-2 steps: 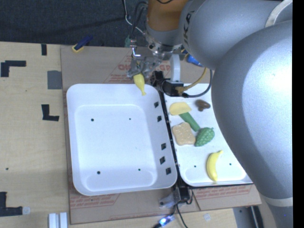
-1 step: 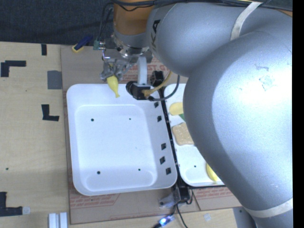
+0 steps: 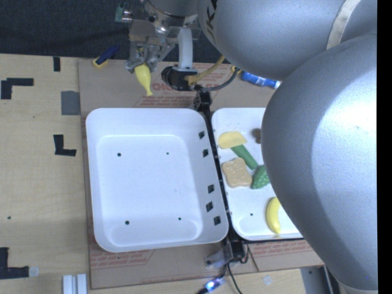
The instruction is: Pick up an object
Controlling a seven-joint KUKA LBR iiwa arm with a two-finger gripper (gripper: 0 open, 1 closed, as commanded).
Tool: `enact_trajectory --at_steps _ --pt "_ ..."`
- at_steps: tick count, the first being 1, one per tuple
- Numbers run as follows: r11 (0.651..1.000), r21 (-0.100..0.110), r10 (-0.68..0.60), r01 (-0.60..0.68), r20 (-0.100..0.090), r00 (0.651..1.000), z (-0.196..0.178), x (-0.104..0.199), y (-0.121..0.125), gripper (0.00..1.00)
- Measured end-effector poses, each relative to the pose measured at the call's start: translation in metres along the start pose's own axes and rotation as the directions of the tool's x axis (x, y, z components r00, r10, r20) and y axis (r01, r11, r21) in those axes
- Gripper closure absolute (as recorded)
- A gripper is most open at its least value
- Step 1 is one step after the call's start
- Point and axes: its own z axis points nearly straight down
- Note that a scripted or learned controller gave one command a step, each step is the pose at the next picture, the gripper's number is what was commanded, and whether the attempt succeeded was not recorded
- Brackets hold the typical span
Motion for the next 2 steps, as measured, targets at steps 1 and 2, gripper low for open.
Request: enact_trajectory --at_steps 1,2 --pt "1.0 -0.002 0.002 -0.002 0.0 1.0 -0.11 0.009 0.001 1.0" --pt "1.0 0.005 0.003 -0.003 0.004 1.0 -0.168 0.009 -0.003 1.0"
